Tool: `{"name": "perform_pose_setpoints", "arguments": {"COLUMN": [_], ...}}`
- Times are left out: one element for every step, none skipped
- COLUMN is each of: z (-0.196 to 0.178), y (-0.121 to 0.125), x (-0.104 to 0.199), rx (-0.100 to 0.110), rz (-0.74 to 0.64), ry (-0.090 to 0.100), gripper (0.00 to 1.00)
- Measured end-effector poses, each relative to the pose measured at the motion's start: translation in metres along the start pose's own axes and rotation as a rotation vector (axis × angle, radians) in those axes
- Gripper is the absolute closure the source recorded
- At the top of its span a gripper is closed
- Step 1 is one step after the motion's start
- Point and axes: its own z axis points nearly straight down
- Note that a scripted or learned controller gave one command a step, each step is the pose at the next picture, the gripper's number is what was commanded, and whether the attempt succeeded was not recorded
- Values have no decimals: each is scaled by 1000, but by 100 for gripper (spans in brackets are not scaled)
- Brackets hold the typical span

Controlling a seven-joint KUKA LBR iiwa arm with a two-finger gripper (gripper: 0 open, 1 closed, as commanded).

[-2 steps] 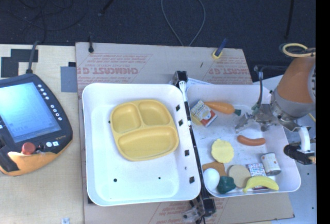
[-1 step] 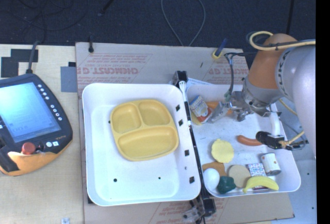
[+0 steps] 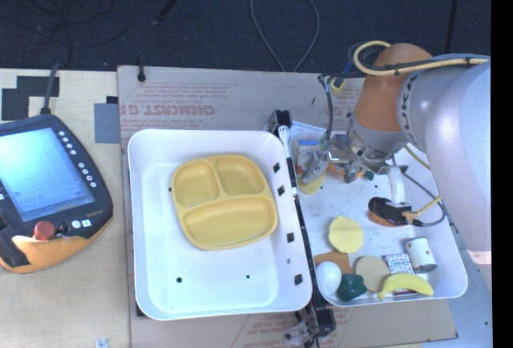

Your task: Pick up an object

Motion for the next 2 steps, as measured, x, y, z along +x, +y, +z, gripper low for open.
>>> {"name": "perform_pose_setpoints", "arguments": {"z": [5,5], "y": [-86,-96], "x": [-15,-26], "rx": [-6,-11], "rz": [2,2], "ry": [1,1], "gripper": [0,0]}}
